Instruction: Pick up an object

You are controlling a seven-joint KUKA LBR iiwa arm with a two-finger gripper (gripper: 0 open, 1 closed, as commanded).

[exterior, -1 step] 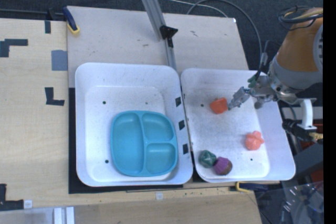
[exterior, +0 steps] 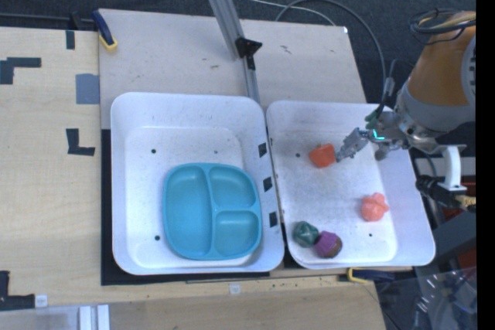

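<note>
Here the orange block (exterior: 322, 156) lies just left of the end effector (exterior: 348, 148), grip state unclear.

Grey arm (exterior: 433, 100), orange band; dark gripper (exterior: 346, 151), teal light

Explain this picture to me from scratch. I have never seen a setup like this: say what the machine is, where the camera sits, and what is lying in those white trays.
The camera is fixed above a bench and looks down at a slant. On the right, the grey and orange shape is a robot arm; at its end is its tool, which grips things between two fingers. It hangs low over the right bin, just beside an orange-red object, which does not sit between the fingers, so nothing is held. That bin also holds a pink object, a dark green one and a purple one, the last two lying close together. The left bin holds a blue divided plate.
</note>
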